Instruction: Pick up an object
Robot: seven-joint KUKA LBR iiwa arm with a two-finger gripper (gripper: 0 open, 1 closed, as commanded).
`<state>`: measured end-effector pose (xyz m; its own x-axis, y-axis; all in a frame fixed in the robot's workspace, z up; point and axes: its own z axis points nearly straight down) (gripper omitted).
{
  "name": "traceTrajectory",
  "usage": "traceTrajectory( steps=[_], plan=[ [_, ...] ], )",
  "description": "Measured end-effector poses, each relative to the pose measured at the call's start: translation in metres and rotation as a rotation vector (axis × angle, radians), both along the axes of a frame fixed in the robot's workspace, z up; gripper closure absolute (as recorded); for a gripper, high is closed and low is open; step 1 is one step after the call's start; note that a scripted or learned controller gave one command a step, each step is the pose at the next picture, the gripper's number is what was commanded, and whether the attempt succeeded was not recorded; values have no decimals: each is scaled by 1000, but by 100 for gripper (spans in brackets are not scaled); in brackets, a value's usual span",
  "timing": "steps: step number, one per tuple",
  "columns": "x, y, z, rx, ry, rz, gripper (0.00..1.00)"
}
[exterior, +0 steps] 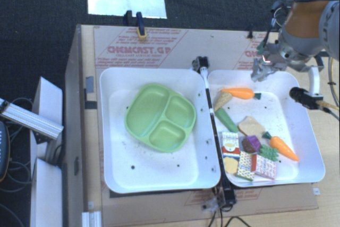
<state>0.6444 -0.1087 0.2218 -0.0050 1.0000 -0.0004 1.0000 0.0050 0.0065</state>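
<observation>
The right bin [303, 114] holds several toy foods. An orange carrot [239, 93] lies near its far wall, with a pale yellow wedge [222, 100] and a green vegetable [227, 120] beside it. Nearer the front are a tan bread slice [251, 126], a purple piece [252, 143], a second carrot [283, 148] and small printed boxes [230, 142]. My gripper [261, 70] hangs over the far rim of the right bin, up and to the right of the first carrot. Nothing shows in its grasp.
In the left bin [117, 167] a light green divided plate [160, 117] lies flat. A black ridge [211, 119] runs between the two bins. A black fitting [304, 97] juts over the right bin's right rim. Cardboard [159, 48] lies behind the bins.
</observation>
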Motion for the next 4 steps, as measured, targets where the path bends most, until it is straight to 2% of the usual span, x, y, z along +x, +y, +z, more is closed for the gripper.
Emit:
traceTrajectory(
  steps=[1, 2, 3, 4],
  plan=[
    [-1, -1, -1, 0, 3, -1, 0],
    [22, -12, -138, 0, 6, -2, 0],
    [-89, 10, -138, 1, 7, -4, 0],
    [-35, 5, -137, 0, 4, -3, 0]
  ],
)
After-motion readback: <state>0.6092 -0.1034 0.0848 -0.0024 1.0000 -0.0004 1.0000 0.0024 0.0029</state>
